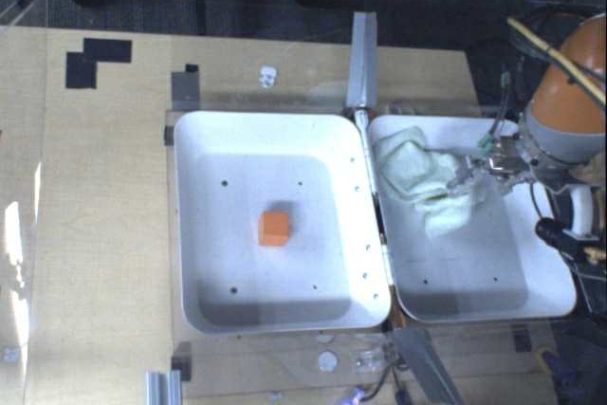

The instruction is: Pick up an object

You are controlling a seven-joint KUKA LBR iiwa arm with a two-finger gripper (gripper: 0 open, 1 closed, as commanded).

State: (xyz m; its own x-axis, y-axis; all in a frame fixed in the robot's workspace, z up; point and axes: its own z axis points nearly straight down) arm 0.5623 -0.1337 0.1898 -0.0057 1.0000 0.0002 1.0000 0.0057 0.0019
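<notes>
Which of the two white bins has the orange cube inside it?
The left bin, the one farther from the arm. The orange cube sits near its middle. The right bin instead holds a pale clear lump, with the gripper beside it.

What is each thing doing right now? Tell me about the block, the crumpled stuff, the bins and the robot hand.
Orange block: sitting flat in the left bin, alone.
Pale crumpled thing: bunched up in the right bin's upper left part.
Left bin: level, beside the right one.
Right bin: level.
Gripper: low over the right bin, next to the crumpled thing.
</notes>
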